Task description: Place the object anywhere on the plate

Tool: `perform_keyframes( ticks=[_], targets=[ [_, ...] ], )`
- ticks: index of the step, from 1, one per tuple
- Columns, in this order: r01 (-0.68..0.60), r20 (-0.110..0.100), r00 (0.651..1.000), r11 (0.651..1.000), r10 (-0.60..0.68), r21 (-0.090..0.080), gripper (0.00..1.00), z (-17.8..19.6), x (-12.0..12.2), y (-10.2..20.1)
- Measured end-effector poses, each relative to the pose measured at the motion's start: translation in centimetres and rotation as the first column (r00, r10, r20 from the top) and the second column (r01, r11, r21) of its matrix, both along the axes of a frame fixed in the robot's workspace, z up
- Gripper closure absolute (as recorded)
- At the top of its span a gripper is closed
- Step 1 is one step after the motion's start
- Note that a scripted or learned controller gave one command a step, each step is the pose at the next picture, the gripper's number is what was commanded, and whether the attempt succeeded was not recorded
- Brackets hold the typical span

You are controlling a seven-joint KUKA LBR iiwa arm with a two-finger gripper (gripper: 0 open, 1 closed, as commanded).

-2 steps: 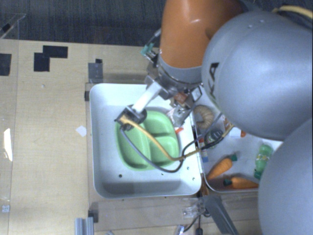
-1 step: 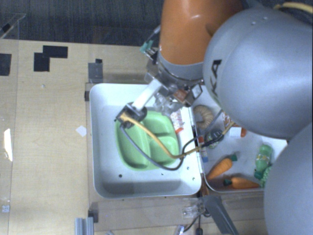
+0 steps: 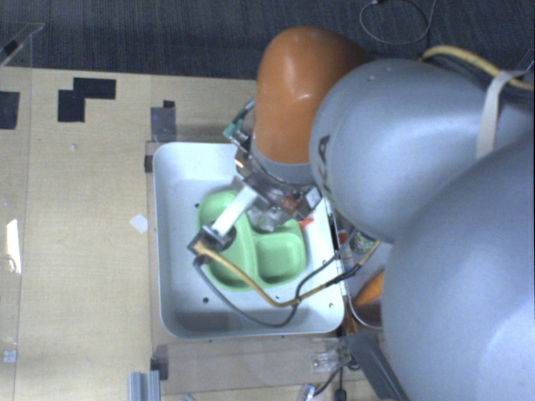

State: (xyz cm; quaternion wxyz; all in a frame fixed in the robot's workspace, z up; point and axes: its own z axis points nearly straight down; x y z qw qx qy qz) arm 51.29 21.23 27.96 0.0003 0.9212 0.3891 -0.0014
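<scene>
The gripper [image 3: 269, 213] hangs low over the green plate [image 3: 280, 259], but the wrist hides it, so open or closed cannot be told. A small red thing [image 3: 306, 220] peeks out at the plate's right rim, too covered to identify. The white bin [image 3: 177, 249] surrounds the plate.

The plate [image 3: 280, 257] is pale green plastic with rounded corners, and raised ridges divide it into compartments. It lies flat, open side up, on the floor of the white bin [image 3: 180, 224], closer to that bin's right wall. Its upper part is hidden from view.
</scene>
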Motion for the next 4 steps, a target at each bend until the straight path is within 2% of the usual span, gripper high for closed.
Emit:
perform_keyframes(
  ticks=[1,2,3,4],
  targets=[
    [-0.024,-0.001,1.000,1.000,0.024,0.001,1.00,-4.7,0.7,2.4],
    [-0.233,-0.001,0.973,0.973,0.233,0.002,1.00,-4.9,-2.5,2.4],
    [-0.232,0.000,0.973,0.973,0.232,0.002,0.00,-4.9,-2.4,2.3],
    [-0.103,0.003,0.995,0.995,0.103,0.001,0.00,5.6,3.2,2.4]
  ],
)
